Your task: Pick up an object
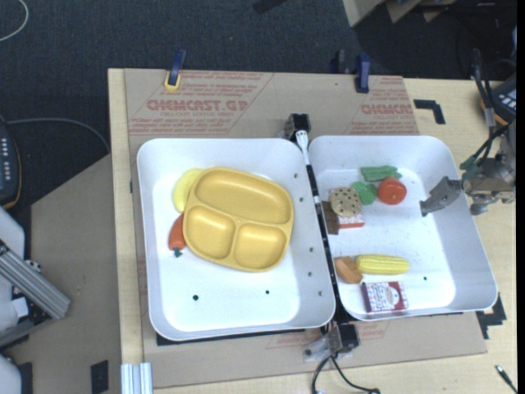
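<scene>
- Over at the right bin's [459,220] right edge, the gripper [456,194] hangs with fingers spread apart, nothing between them.
- Inside that bin: a red tomato [393,191], green pieces [379,173], a cracker [345,201], a yellow corn cob [382,263], a red packet [383,296].
- Left bin [164,286]: a yellow divided plate [236,218].

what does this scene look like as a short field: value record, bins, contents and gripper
left bin: yellow three-compartment plastic tray; red-orange toy pepper at its left edge
right bin: round red toy tomato, green toy vegetable, spotted cracker-like block, yellow toy corn cob, small red and white box
gripper: over right bin's right rim, holding nothing visible
task state: no object picked yet
</scene>
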Controlling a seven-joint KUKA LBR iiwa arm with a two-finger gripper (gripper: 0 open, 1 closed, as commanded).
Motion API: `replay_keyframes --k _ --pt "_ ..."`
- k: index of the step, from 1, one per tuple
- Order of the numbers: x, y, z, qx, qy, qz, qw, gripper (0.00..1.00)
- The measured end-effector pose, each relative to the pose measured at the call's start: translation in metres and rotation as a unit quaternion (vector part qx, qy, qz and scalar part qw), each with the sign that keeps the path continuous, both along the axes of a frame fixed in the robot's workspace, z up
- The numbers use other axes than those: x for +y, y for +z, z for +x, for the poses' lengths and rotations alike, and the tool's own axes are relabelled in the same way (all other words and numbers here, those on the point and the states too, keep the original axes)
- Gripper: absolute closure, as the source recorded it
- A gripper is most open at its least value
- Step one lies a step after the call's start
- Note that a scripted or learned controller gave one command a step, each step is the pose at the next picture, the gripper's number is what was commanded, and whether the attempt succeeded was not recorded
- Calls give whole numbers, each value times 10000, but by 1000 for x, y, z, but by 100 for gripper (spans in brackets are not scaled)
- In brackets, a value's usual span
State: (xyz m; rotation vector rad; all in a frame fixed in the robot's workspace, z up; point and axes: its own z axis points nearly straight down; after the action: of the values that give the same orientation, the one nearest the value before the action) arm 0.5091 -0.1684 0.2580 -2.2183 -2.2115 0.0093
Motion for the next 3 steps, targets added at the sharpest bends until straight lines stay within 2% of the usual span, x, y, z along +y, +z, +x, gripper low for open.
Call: replay_keyframes --k 1,2,3 --pt "0 6 2 -57 15 -15 10000 0" --pt "-1 -57 6 -16 13 2 10000 0" --pt "-3 -120 9 -20 14 2 10000 0"
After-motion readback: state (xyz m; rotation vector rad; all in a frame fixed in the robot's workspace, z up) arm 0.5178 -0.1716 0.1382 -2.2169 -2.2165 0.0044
